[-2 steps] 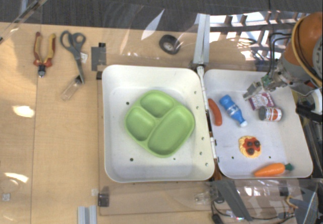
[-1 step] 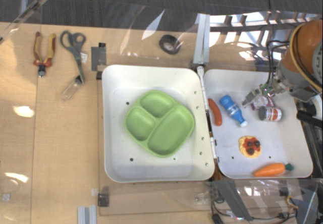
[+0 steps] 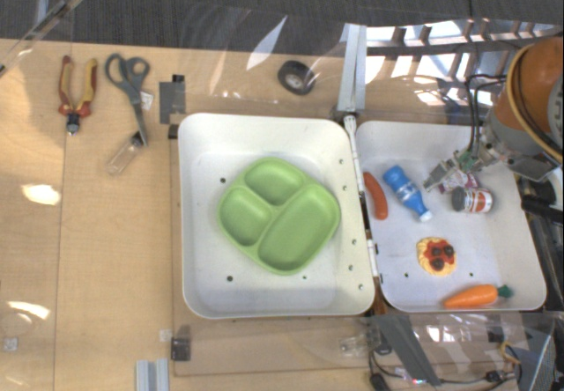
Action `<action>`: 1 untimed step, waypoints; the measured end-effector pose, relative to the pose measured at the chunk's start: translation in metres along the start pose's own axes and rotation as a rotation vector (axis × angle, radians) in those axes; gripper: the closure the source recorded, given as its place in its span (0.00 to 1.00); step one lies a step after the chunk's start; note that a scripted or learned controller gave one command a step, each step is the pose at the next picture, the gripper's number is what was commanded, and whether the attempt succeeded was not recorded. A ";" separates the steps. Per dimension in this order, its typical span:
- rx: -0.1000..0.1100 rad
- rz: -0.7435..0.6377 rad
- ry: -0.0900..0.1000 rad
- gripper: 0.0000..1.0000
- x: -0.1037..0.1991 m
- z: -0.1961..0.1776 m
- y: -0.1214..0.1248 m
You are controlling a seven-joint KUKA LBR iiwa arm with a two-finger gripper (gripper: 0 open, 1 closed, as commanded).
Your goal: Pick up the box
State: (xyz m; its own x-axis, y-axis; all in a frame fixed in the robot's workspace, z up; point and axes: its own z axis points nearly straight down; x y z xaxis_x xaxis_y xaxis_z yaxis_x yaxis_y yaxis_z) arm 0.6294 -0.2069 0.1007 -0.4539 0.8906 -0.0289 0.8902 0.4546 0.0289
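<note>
My gripper (image 3: 451, 171) reaches into the right bin (image 3: 520, 244) from the right, hanging over its upper middle. A small item with pink and green marks (image 3: 470, 160) sits right under the gripper head; it may be the box, but it is mostly hidden. Just below the gripper lies a red and white can (image 3: 476, 201). I cannot make out whether anything is gripped.
The right bin also holds a blue bottle (image 3: 406, 191), a red sausage (image 3: 376, 195), a small pizza toy (image 3: 437, 255) and an orange carrot (image 3: 476, 295). A green divided plate (image 3: 278, 216) lies in the left bin (image 3: 203, 275). Pliers (image 3: 74, 90), scissors (image 3: 130, 85) and a tape roll (image 3: 297, 76) rest on the bench.
</note>
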 end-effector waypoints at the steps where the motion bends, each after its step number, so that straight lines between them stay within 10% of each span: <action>1: 0.007 -0.046 0.004 0.00 -0.003 0.001 0.003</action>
State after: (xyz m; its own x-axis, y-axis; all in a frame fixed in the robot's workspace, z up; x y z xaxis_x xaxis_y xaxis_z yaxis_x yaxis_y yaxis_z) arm 0.6335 -0.2083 0.1001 -0.4948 0.8686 -0.0257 0.8685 0.4954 0.0204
